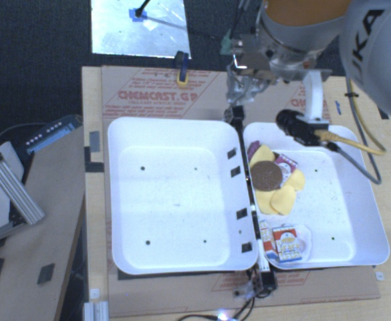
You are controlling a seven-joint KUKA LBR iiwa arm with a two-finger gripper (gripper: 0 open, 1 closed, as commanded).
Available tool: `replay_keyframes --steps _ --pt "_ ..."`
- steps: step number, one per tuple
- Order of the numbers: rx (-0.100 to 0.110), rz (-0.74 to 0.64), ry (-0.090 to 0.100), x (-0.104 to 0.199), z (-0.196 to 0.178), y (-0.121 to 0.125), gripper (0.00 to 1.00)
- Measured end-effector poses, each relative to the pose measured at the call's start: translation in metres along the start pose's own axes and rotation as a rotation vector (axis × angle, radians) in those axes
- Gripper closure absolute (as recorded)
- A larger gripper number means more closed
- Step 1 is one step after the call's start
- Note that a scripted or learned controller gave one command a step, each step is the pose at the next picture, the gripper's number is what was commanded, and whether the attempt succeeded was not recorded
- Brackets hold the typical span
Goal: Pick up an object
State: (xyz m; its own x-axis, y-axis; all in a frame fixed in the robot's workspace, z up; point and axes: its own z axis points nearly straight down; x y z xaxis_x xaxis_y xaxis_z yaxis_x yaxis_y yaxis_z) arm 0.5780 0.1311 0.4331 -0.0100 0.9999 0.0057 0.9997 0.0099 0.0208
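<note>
Two bins are set side by side on the surface (148, 89), the right bin (355, 212) holding a disc (267, 175) on chips (280, 192), with a packet (287, 241) nearer the front.

Bright, even overhead light; the metal sheet (140, 17) glares, the white bins (175, 199) look washed out, slightly soft.

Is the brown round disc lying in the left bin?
No, the brown round disc lies in the right bin, on yellow pieces near the divider between the bins.
</note>
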Motion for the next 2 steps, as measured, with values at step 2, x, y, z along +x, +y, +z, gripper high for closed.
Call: replay_keyframes --steps 2 --pt "0.002 0.005 0.001 0.075 -0.043 -0.019 1.00"
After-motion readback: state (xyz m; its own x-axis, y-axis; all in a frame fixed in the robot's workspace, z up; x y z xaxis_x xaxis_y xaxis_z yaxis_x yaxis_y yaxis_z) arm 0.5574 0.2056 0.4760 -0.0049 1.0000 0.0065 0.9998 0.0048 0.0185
